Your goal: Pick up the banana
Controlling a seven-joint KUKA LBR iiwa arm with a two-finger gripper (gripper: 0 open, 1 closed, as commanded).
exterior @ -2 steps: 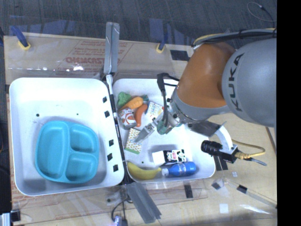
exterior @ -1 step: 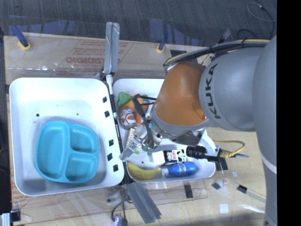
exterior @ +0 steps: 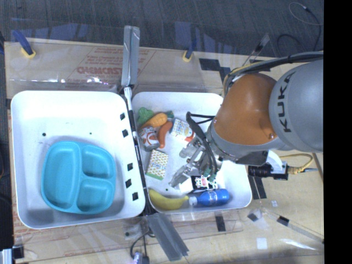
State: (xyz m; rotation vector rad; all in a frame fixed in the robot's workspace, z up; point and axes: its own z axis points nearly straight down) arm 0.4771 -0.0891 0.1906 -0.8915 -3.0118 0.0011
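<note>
The curved yellow banana is lying along the near wall of the right-hand shallow white bin, at about seven o'clock within it, its long axis running roughly nine to three with both tips curling up toward twelve. Its right tip is sitting just beside the cap end of a blue plastic bottle with a white label, which is lying on the same line.

The grey metal two-finger gripper is hanging over the middle of that bin, with the arm's orange band above it at two o'clock. From the gripper, the banana is lying at about seven o'clock, near but apart. Judging by this, the coming move is calling for a short travel toward the near wall and a wrist turn so the fingers straddle the fruit across its narrow width.

The gripper appears to be standing spread, two prongs splaying toward seven o'clock, with nothing visible between them; it is touching nothing that can be made out.
</note>
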